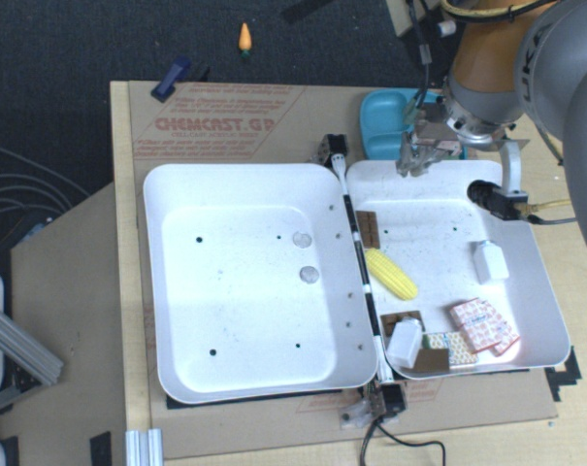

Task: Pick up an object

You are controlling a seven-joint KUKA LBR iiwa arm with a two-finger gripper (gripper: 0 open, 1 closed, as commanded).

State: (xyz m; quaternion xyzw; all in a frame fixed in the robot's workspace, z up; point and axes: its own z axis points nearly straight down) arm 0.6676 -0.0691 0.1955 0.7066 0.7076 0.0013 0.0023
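Camera view from above has the grey arm with its orange band leaning in from the right, and its metal two-finger gripper hangs over the far rim of the right-hand shallow white bin. From where I stand the fingers look drawn close together with nothing between them, though they are small and I would not swear to it. Just behind the gripper a light blue plastic piece sits on the bench outside the bin.

Everything worth picking lies nearer the front of that bin, well apart from the gripper. A yellow ear of toy corn lies slantwise close to the black divider between the bins, with a small brown block just beyond it. A small white block rests toward the right wall. At the front edge sit a red-and-white patterned packet and, beside it, a cluster of brown and white small boxes. The left-hand white bin holds two small greyish discs.

I would say the pick has not started; this looks like the approach. Next the gripper needs to travel forward over one item, the corn being nicely separate, spread, and descend squarely.
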